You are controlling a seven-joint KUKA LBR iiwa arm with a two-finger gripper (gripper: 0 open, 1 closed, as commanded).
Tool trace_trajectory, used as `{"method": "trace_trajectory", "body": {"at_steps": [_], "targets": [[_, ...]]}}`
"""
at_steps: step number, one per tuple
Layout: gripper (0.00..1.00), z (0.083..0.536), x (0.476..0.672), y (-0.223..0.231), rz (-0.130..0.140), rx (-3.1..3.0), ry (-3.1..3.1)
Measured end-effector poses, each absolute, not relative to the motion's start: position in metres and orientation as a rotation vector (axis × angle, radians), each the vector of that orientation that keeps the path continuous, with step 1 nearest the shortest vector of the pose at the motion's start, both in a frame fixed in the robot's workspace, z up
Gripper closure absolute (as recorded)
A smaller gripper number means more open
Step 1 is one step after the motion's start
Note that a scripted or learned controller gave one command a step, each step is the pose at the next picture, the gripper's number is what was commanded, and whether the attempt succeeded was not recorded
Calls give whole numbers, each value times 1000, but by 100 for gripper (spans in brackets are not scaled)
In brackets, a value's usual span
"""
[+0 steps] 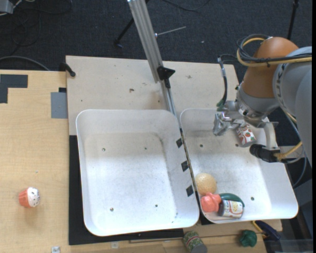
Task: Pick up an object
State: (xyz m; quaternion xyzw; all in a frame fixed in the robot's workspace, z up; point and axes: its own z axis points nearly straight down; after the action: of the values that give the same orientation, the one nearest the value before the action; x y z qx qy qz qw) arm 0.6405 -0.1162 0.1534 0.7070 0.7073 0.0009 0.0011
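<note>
Gripper (225, 124) hovers near right bin (274, 194) far rim; finger state unreadable. Ball (205, 183), red object (210, 203) and bottle (231, 206) crowd near corner; mid-floor open.

Two matt, speckled white plastic bins (126, 167) sit on pale wood-grain board (21, 141); the tool (224, 121) looks shiny metal.

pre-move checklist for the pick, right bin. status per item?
1. Targets present: ok. Tan ball, red piece and small bottle lie in the right bin, near corner.
2. Targets separated: not ok. All three are bunched by the divider wall.
3. Gripper over a target: not ok. It sits at the bin's far end, away from the cluster.
4. Small red-and-white object beside the gripper: cannot tell whether it is held or resting.
5. Finger state: cannot tell.
6. Path to cluster: ok, bare bin floor between.
</note>
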Motion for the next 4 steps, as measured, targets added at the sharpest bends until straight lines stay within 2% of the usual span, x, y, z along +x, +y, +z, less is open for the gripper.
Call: {"method": "trace_trajectory", "body": {"at_steps": [1, 2, 4], "targets": [[100, 197, 640, -122, 2, 2222, 2218], [100, 202, 640, -122, -1, 2221, 2223], [100, 218, 653, -11, 2, 2218, 2228]]}}
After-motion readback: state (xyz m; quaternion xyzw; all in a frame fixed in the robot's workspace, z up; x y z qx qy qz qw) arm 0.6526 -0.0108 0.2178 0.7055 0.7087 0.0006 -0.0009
